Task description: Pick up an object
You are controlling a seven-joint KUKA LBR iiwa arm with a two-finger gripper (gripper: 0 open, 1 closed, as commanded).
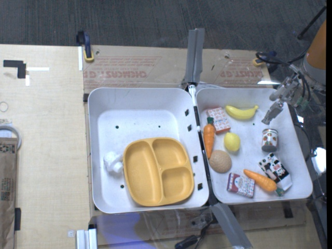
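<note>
My gripper (274,105) hangs over the upper right corner of the right bin (303,162), open, with nothing between its fingers. A small can (269,139) stands just below it, and a yellow banana (241,111) lies to its left. The same bin also holds a lemon (232,141), an upright carrot (208,139) against the left wall, a round brown ball (220,161), a red-and-white packet (218,119), a second carrot (261,180), a cow-patterned carton (275,170) and a red box (241,184).
The left bin (98,139) holds a yellow divided plate (158,170) and a small white crumpled thing (112,162). A grey post (195,56) rises behind the wall where the bins meet. Cables run along the right edge by the arm.
</note>
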